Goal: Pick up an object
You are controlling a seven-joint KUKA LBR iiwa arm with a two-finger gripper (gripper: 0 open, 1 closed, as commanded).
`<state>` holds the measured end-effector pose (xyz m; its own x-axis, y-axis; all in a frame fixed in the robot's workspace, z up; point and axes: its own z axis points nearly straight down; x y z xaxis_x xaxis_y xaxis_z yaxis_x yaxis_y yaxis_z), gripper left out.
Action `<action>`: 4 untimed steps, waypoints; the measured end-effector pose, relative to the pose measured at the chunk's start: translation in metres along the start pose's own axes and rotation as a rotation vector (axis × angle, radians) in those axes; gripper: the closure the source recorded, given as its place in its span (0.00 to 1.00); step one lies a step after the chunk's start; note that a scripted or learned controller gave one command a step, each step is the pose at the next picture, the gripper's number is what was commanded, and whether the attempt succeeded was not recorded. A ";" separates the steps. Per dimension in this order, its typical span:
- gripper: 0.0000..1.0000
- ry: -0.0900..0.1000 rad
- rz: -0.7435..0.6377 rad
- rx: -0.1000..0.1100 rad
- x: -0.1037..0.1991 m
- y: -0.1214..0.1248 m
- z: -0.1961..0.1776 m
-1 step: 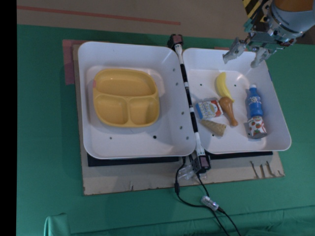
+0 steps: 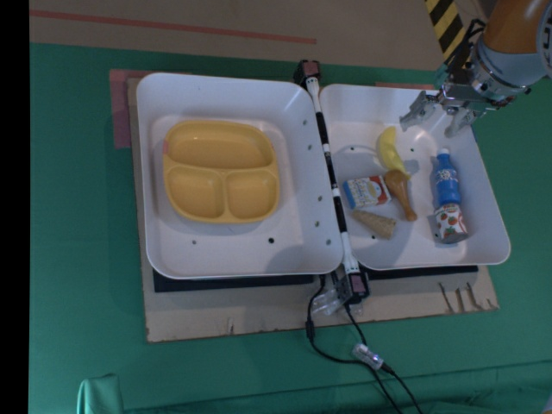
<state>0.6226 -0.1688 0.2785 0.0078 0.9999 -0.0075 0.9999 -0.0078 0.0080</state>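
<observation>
Overhead slanted view of the bench (image 2: 78, 335), covered in green cloth, with two shallow white bins side by side. The left bin (image 2: 216, 257) holds a yellow divided plate (image 2: 222, 170) with three compartments. The right bin (image 2: 483, 240) holds six small items: a banana (image 2: 390, 149) near its centre top; a chicken drumstick (image 2: 401, 191) just below, touching the banana's lower end; a small carton (image 2: 366, 191) to the left of the drumstick; an ice-cream cone (image 2: 374, 222) beneath the carton; a blue bottle (image 2: 445, 178) upright in frame at right; and a strawberry-printed can (image 2: 449, 223) just below the bottle. The grey-and-orange arm (image 2: 517, 24) enters from the upper right. Its jaws (image 2: 435, 121) are spread, hanging over the bin's upper right part, above the banana and bottle, pinching nothing.
</observation>
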 end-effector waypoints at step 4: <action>0.00 0.000 -0.003 -0.014 0.051 -0.054 0.090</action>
<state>0.5698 -0.1185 0.1882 0.0046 1.0000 -0.0080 0.9997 -0.0044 0.0220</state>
